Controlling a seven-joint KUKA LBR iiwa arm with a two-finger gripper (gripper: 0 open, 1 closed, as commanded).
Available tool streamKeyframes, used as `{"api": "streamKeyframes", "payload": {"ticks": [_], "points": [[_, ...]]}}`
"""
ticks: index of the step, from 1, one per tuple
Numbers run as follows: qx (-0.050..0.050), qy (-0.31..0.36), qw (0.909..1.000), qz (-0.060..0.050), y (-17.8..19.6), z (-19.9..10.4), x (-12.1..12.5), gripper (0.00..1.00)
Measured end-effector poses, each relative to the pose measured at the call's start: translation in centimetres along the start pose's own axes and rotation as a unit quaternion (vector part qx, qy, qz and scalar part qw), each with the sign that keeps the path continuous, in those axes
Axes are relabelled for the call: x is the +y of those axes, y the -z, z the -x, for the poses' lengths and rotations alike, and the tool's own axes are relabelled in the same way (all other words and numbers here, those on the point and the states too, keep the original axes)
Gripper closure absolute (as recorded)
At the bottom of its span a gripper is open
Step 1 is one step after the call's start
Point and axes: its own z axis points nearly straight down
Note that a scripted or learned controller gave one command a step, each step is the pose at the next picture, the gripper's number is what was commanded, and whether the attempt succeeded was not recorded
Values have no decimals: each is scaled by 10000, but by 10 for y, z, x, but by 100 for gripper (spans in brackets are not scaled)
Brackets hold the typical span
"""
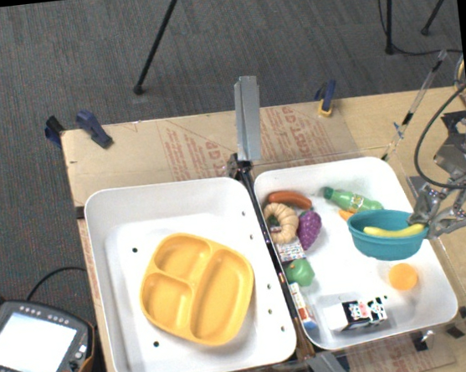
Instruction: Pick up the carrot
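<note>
The hand (pixel 440 213) hovers at the right bin's (pixel 425 305) edge, its grip state unclear; the carrot (pixel 347 212) lies left of it.

Carrot (pixel 345 213) (mostly hidden) behind bowl (pixel 386 235)

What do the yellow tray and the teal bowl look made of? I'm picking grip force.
The yellow tray looks like moulded plastic: one even colour, rounded compartment walls, a soft sheen. The teal bowl also looks like plastic, smooth and evenly coloured with a thin rim, though glazed ceramic can't be ruled out from this view.
</note>
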Motion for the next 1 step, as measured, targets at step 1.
{"api": "streamKeyframes", "payload": {"ticks": [1], "points": [[-34, -4, 10000, -59, 7, 1, -2, 0]]}}
